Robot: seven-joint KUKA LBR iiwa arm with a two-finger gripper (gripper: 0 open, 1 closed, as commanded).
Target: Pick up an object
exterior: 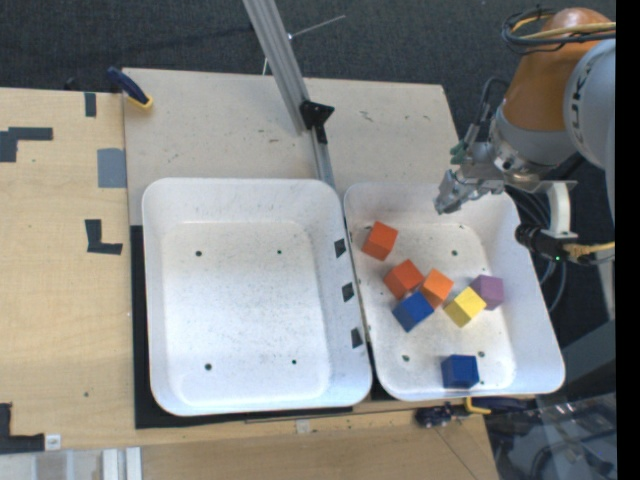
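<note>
Several small blocks lie in the right bin [530, 363]: an orange cube [380, 240] near its upper left, then a cluster of an orange-red block [403, 277], an orange block [437, 287], a blue block [412, 310], a yellow block [464, 306] and a purple block [489, 290]. A second blue cube [459, 370] sits alone near the bin's front edge. My gripper [450, 198] hangs over the bin's back edge, up and right of the orange cube, with nothing seen between its fingers.
The left bin [160, 268] lies beside the right one. A slanted metal pole [280, 53] with a black clamp [315, 115] rises behind the bins. Cables trail by the arm at the right. A blue-and-yellow clip [130, 88] lies on the far left of the board.
</note>
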